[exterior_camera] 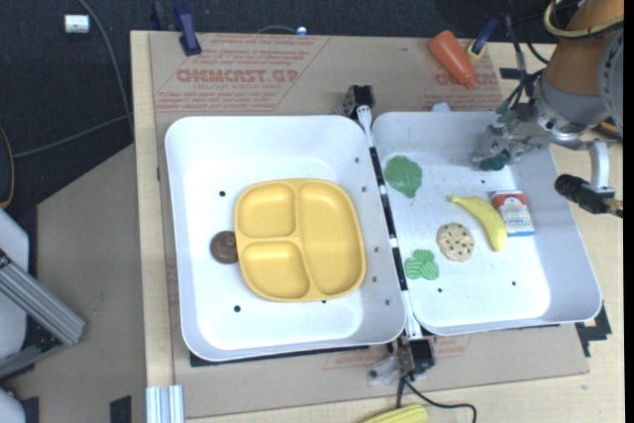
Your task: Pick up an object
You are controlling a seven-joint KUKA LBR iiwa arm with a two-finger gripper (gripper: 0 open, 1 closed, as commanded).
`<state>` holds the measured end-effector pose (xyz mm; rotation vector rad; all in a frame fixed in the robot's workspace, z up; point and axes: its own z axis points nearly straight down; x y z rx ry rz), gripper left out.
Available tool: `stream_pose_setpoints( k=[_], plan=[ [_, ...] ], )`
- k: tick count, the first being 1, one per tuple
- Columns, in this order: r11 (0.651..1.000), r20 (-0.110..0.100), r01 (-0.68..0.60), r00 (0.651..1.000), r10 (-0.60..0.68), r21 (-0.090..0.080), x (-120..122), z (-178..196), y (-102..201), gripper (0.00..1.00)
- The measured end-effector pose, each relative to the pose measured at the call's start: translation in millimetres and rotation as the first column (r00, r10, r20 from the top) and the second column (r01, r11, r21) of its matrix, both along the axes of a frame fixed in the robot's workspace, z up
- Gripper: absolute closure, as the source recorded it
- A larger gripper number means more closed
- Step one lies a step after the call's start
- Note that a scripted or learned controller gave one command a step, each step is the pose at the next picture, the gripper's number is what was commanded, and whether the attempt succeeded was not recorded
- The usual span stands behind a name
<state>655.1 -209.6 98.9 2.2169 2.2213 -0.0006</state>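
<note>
Your banana (pixel 482 219) lies right of centre, long axis running upper left to lower right. The gripper (pixel 492 154) hangs above it; you cannot tell its opening.

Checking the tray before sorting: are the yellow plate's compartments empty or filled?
Empty. All three sections of the yellow plate show bare yellow; the brown disc sits outside it.

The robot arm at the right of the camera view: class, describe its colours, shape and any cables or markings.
The robot arm is a rounded grey body with an orange band at its upper part. A yellow cable loops beside that band. Lower down, a pale metallic wrist section leads to the small grey-green claw. A black cylindrical part sticks out near its lower side. No markings are readable.
</note>
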Motion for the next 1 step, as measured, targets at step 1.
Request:
stream_pose_setpoints(
  k=[1],
  plan=[
    [1.0, -0.013, 0.002, 1.0, -0.002, 0.003, 9.7, -14.6, 54.8, 1.0]
  ],
)
